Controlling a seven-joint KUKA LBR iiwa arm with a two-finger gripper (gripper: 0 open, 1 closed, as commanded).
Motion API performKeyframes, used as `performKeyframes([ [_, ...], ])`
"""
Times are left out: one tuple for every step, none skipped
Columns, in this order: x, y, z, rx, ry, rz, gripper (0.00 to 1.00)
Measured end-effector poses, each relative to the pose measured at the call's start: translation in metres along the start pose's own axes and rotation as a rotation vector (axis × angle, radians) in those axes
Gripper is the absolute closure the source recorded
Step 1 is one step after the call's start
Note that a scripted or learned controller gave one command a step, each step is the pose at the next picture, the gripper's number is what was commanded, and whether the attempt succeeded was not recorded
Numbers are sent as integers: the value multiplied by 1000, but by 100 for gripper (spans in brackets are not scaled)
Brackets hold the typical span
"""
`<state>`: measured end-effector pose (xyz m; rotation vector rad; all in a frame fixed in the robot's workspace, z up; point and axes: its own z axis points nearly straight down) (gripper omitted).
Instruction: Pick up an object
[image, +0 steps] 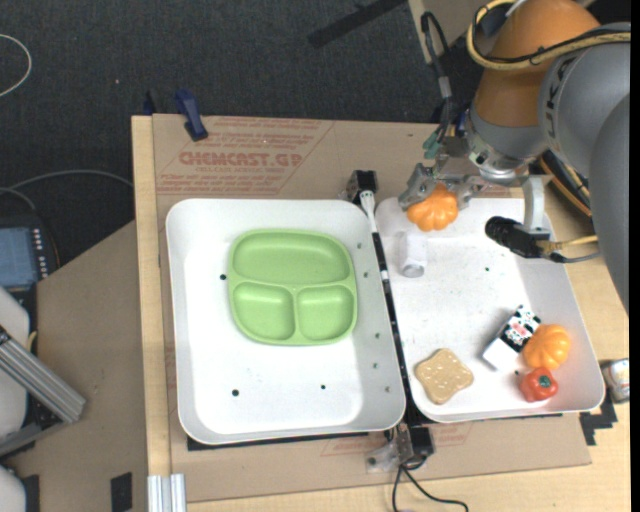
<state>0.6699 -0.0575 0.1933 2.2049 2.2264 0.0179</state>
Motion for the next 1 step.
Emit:
performKeyframes([
  [64,-52,-4,19,1,4,100],
])
